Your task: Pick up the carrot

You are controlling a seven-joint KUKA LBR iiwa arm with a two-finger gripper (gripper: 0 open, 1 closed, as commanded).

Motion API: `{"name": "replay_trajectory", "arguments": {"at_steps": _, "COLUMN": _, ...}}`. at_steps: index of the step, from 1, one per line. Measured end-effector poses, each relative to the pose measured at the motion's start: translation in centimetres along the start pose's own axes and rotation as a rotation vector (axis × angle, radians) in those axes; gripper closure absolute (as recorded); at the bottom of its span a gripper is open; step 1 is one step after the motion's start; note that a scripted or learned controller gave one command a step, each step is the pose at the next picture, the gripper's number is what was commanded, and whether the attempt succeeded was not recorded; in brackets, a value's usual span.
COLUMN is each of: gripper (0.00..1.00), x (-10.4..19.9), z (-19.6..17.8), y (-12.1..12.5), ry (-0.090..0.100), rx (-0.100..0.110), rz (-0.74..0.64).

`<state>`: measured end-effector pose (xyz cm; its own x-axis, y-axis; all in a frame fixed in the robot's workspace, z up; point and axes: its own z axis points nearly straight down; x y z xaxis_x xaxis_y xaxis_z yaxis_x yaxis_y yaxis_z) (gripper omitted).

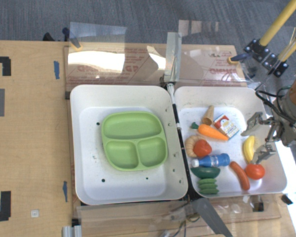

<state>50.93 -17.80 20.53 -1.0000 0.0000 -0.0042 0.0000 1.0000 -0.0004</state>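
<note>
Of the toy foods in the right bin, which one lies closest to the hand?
The banana: yellow, upright in the view, lying right beside the hand. The carrot and tomato sit farther off.

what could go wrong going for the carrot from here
1. The carrot lies packed among other items: the small box touches its upper side and a red tomato sits just below, so the gripper may catch those instead.
2. The gripper sits at the right bin's far right, and the banana lies between it and the carrot, so a low sweep could knock it.
</note>
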Motion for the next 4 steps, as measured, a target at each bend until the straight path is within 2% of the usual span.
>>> {"name": "replay_trajectory", "arguments": {"at_steps": 1, "gripper": 0.00, "x": -0.7, "z": 10.6, "y": -1.3, "ry": -0.008, "rx": 0.003, "rz": 0.146}}
{"name": "replay_trajectory", "arguments": {"at_steps": 2, "gripper": 0.00, "x": -5.0, "z": 11.5, "y": 4.3, "ry": -0.012, "rx": 0.000, "rz": 0.251}}
{"name": "replay_trajectory", "arguments": {"at_steps": 3, "gripper": 0.00, "x": -8.8, "z": 11.6, "y": 7.8, "ry": -0.009, "rx": -0.001, "rz": 0.644}}
{"name": "replay_trajectory", "arguments": {"at_steps": 4, "gripper": 0.00, "x": -12.3, "z": 11.7, "y": 6.9, "ry": 0.008, "rx": 0.005, "rz": 0.938}}
